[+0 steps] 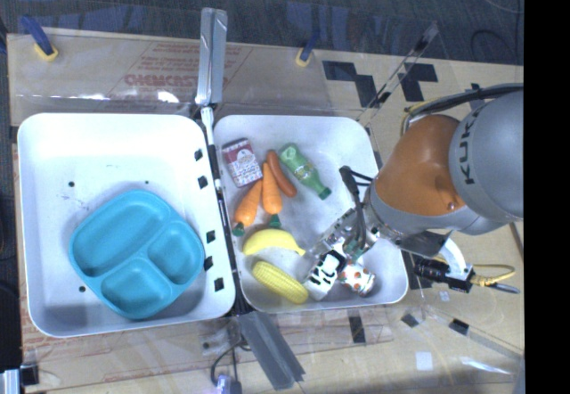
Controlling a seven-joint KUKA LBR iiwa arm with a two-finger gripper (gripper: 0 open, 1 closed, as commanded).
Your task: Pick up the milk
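Observation:
The milk is a small carton with black and white cow patches, lying tilted near the front of the right bin. My gripper hangs low over the bin's front right part, just above and to the right of the carton, at its upper end. Whether it touches the carton I cannot tell. The grey arm with its orange band reaches in from the right over the bin's right wall.
In the right bin lie a corn cob, a banana, two carrots, a green bottle, a red and white box and a white piece with red spots beside the milk. The left bin holds a blue divided plate.

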